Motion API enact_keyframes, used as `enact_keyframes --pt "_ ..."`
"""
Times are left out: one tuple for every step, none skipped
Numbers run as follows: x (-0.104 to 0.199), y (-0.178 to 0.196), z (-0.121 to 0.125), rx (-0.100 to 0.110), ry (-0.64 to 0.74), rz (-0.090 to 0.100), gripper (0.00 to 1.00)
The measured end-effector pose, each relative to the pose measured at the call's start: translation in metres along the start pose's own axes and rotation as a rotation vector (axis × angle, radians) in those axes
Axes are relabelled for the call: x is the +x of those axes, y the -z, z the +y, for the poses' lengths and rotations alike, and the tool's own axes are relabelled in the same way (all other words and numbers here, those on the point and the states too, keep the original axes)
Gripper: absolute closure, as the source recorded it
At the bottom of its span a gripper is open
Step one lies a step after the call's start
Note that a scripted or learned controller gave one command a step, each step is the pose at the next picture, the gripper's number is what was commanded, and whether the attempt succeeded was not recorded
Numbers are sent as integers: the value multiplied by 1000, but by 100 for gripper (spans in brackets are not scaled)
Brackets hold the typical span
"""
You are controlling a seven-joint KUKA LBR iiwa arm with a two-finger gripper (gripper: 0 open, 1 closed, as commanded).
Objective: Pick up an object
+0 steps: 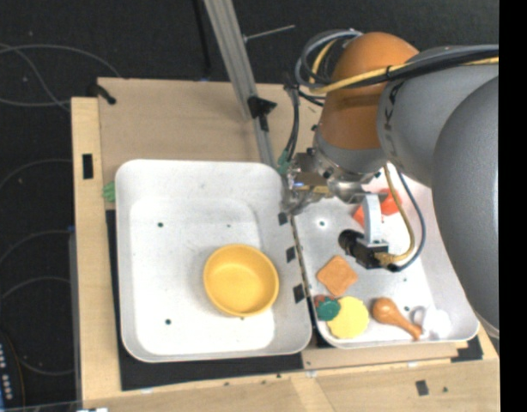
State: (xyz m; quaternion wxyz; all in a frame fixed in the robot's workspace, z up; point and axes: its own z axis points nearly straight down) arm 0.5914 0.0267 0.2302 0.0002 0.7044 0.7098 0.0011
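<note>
1. Gripper (308, 187) hangs over the upper left corner of the right bin (452, 303), close to the wall it shares with the left bin (143, 230); the arm's (435, 110) bulk hides the tips, so I cannot tell how the jaws stand, and nothing shows held in them.
2. Nearest candidates lie below and to the right of the gripper: an orange cracker-like square (336, 275), a yellow round piece (349, 316) with a small green bit (329, 308) touching its left side, and a brown drumstick-shaped toy (392, 312) further right.
3. Below and to the left of the gripper, well apart in the other bin, sits a yellow bowl (240, 279), upright.
4. The cracker is probably light, stiff and thin; lying flat, it would need a pinch across two opposite edges and may slide on the smooth floor.
5. The drumstick looks the easier take: grip across its narrow neck.
6. The bowl seems light, hard and slick; only its rim offers a hold.
</note>
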Motion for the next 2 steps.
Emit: enact_keyframes --pt "54 -4 13 2 -4 -1 100" --pt "53 -4 13 2 -4 -3 0"
